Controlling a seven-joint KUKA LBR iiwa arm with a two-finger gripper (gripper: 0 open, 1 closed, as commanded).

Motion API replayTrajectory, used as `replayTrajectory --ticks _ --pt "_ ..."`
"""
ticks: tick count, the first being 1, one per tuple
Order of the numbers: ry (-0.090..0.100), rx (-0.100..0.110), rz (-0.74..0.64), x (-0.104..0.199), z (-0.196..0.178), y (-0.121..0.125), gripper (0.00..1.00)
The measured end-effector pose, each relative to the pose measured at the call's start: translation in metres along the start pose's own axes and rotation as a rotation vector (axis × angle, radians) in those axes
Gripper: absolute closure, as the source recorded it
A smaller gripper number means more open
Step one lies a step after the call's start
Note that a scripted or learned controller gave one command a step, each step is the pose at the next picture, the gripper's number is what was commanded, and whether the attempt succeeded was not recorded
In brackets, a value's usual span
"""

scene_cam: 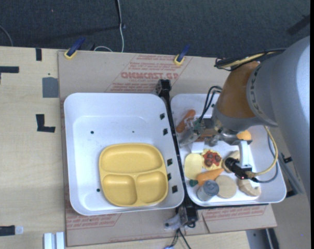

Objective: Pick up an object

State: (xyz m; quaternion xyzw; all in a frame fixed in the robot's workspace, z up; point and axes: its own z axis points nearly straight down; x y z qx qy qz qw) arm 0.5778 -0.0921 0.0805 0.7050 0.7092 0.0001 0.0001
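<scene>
The right bin holds a heap of toy food: a yellow slab, a red-topped piece, an orange carrot-like piece, a grey round piece, a tan disc and an orange sausage-like piece near the bin's far left. My gripper reaches down into the left part of this bin, just beside the sausage-like piece and above the yellow slab. Its tips are lost in clutter and shadow.
The left bin holds a yellow three-compartment tray in its near half. The arm's grey body and orange band cover the right bin's far right. A black divider runs between the bins. Cables hang near the wrist.
</scene>
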Motion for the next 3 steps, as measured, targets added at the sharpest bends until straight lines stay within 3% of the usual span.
replayTrajectory --ticks 1,2,3 --pt "-0.001 -0.004 0.003 -0.012 -0.004 0.071 0.00" --pt "0.000 0.000 0.003 -0.017 -0.004 0.091 0.00" --pt "-0.001 0.001 0.002 -0.017 -0.014 0.090 1.00"
